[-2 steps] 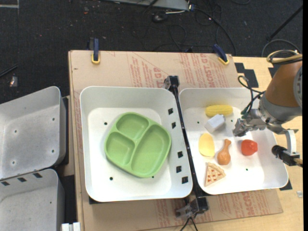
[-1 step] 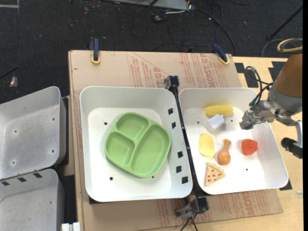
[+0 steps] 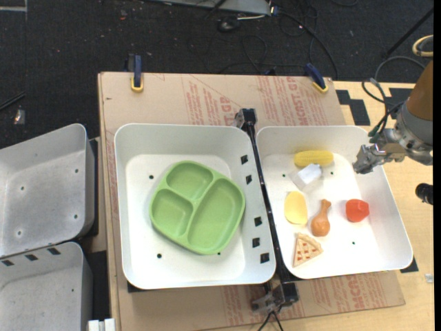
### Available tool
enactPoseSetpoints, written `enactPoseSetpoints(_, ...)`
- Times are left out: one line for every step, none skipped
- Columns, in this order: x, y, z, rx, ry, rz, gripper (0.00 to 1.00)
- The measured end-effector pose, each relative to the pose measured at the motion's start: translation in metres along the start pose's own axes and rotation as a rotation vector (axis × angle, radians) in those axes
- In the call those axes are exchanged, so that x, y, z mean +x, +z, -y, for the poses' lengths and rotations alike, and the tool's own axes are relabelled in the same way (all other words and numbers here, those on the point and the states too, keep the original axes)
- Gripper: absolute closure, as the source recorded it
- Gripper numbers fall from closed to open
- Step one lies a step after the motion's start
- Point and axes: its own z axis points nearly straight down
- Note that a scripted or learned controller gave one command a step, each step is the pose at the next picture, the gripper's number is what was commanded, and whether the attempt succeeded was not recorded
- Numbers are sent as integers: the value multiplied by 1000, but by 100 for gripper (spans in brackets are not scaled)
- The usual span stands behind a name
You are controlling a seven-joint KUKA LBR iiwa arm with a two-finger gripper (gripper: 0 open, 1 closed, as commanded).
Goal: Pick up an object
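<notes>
Arm [image 3: 422,112] comes in from the right edge of the desk [image 3: 207,95], wrist angled down and leftward. Gripper [image 3: 363,161] sits over the upper right rim of the right bin [image 3: 396,254]. Can't tell how the fingers are set, too small and dark to read. Nothing visibly gripped.

Right bin contents:
- corn cob [image 3: 313,158] near the back wall, long axis running left-right, parallel to that wall.
- small white block [image 3: 308,175] just in front of the corn, close to touching it.
- yellow oval piece [image 3: 295,207] left of centre, long axis front-to-back.
- drumstick [image 3: 321,218] just right of the oval, long axis near front-to-back, thin bone end toward the back wall, fat end toward the front.
- red piece [image 3: 356,210] right of the drumstick, apart from it, nearest the gripper of the lot.
- pizza slice [image 3: 306,249] near the front wall, tip pointing toward the back.

Left bin [image 3: 131,185]: green divided plate [image 3: 198,206] lying flat in the middle, rotated askew to the bin walls.
</notes>
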Motion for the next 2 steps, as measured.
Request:
enactPoseSetpoints(0,-34,-1,1,0,-1,100)
enactPoseSetpoints(54,-45,-2,6,-4,-4,100)
